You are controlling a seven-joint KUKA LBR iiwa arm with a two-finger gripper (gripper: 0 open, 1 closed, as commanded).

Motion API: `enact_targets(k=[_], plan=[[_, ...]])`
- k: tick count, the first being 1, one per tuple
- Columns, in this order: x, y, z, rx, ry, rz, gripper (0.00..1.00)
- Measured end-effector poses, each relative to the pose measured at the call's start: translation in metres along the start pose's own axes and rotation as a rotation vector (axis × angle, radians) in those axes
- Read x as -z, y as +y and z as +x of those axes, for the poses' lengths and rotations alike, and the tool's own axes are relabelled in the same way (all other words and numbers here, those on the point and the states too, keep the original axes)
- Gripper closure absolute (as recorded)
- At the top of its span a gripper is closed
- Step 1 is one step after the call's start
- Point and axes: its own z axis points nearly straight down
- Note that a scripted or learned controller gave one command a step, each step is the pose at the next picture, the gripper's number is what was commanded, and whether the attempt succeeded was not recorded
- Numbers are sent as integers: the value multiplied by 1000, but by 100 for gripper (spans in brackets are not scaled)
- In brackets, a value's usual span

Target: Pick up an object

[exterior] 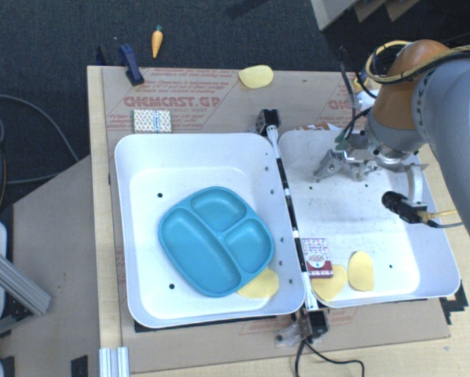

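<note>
Camera view has the gripper (347, 166) splayed open and holding nothing over the right bin's (431, 277) bare far end, well apart from the yellow pieces (360, 270) and small carton (318, 258) near its front edge, so a pick calls for repositioning.

Two white bins: left bin (132, 210), right bin (431, 265). Blue divided plate (215, 240) in left bin, pale yellow piece (260, 285) at its near-right rim. Right bin near edge: small red-and-white patterned box (318, 258), two yellow pieces (361, 270) and (329, 283). Counter (195, 100) tan cardboard with faded red lettering. On its far edge: pale yellow object (256, 76), white packet with speckled pattern (152, 121), dark blue clip (130, 64). Small orange carrot-shaped item (157, 42) on dark grey floor (46, 45). Arm (446, 108) grey, orange band (403, 85); gripper (352, 163) metallic grey.
</note>
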Motion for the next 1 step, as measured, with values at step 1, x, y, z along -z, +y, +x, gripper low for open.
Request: enact_targets(k=[1], plan=[[1,15,-2,1,-2,-4,0]])
